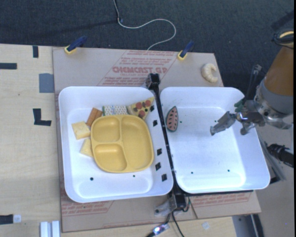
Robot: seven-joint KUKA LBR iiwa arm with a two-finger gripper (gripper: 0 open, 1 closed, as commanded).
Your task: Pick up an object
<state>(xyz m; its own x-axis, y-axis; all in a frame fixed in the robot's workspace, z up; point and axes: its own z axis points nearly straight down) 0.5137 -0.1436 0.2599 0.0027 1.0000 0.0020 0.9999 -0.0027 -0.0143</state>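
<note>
A watermelon slice toy [172, 118] lies against the left wall of the right bin [212, 181]. In the left bin [118, 186] a yellow divided plate [122, 143] lies over several flat food pieces: crackers [81, 130], a brown piece [93, 116], a pizza slice [142, 106] and a patterned piece [114, 110]. My gripper [232, 123] hangs over the right side of the right bin, its fingers [220, 126] spread apart with nothing between them. It is well to the right of the watermelon slice.
A pale ring-shaped object [210, 72] lies on the cardboard behind the right bin. Blue and yellow clamps [75, 44] hold the cardboard's back edge. A black divider strip [160, 132] runs between the bins. A white cable [148, 26] loops at the back.
</note>
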